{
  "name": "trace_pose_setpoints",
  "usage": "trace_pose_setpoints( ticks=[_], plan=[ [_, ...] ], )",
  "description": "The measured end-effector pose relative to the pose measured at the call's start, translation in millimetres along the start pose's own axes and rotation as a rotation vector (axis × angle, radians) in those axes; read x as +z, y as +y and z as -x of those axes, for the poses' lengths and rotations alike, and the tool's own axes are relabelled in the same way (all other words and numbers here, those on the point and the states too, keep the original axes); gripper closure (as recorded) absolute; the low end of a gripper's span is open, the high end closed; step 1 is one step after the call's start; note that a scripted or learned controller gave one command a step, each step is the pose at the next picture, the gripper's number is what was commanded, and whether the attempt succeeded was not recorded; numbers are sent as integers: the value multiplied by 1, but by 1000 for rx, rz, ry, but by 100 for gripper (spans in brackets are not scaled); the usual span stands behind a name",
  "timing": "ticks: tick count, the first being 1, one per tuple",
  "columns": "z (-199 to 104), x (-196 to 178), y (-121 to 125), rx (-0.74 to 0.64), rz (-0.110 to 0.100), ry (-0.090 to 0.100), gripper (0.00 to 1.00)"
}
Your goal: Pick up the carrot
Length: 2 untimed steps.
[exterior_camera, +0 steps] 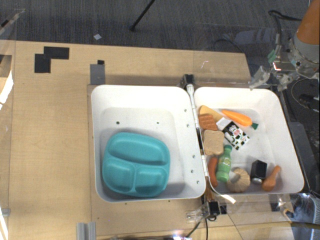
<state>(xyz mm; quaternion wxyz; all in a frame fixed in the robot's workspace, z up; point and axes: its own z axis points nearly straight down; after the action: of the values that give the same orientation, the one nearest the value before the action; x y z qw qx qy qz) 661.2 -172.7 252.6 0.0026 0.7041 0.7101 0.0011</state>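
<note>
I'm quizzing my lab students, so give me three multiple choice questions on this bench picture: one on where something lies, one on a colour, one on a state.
1. Where does the orange carrot with the green tip lie?
A. right white bin
B. left white bin
C. on the bench

2. What colour is the moulded plastic divided tray?
A. red
B. teal
C. yellow

3. Where is the two-finger gripper relative to the carrot?
A. closed around it
B. pressing it down
C. apart from it, near the bin's upper right corner

Answers: 1 A, it rests near the top of the right bin. 2 B, it is teal. 3 C, clear bin floor separates them.
</note>
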Motion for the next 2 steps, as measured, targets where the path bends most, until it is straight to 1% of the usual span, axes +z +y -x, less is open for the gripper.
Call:
trace_pose_setpoints(
  ticks=[1, 2],
  plan=[
    [2, 164, -30, -26, 6, -1, 0],
    [0, 154, -29, -32, 6, 0, 100]
  ],
)
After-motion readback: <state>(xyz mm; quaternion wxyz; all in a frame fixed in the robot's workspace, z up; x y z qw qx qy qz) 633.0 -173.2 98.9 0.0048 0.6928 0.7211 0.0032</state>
